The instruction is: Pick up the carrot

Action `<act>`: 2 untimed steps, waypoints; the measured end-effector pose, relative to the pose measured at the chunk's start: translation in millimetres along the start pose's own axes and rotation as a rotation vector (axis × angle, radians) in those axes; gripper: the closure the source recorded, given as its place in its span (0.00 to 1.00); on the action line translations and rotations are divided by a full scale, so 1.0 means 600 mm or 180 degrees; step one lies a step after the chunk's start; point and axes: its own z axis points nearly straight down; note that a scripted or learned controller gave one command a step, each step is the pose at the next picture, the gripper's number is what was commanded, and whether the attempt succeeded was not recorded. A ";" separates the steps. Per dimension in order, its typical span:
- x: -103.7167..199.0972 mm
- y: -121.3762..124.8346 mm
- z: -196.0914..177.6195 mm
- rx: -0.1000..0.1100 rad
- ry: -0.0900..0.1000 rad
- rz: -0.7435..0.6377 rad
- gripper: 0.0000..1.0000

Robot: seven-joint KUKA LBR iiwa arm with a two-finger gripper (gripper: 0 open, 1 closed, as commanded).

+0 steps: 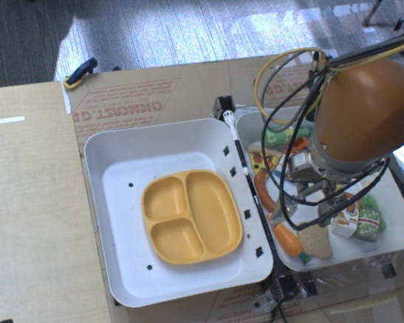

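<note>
Grey ribbed carpet (189, 17) runs across the top of the view, with patches of light falling on it. Below it lies a pale wood bench (27, 219), marked with a few black corner brackets, and a sheet of brown cardboard (148, 97) with reversed red print lies under two white bins.

At the right bin (398, 230) the gripper (312, 192) hangs low among the clutter, mostly hidden by the wrist above it; whether it is apart or together cannot be told. Black cables (287, 182) loop around it, and yellow cable (279, 71) arcs above. The broad orange band (366, 111) of the arm covers much of this bin from above, the arm coming in from the right.

Just left of and below the gripper lies the carrot (288, 240), orange with a green tip, near the bin's front left corner, pointing slantwise toward the front edge. It touches a tan slice of bread (318, 244) beside it. A red sausage (265, 189) lies along the bin's left wall, behind the carrot. To the right of the bread sits a white carton (348, 222), with a green leafy thing (373, 219) next to it. More green shows at the back of the bin, partly hidden by cables.

The left bin (114, 229) holds a yellow plate (192, 216) with three compartments, lying flat near its middle. Black clips (244, 188) join the two bins along their shared edge. A yellow-and-black tool (80, 72) lies at the cardboard's far left corner.
</note>
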 end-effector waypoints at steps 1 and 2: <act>-0.023 -0.017 0.000 -0.0003 0.0000 -0.0233 0.00; 0.026 -0.079 -0.001 0.0002 -0.0003 0.0274 0.00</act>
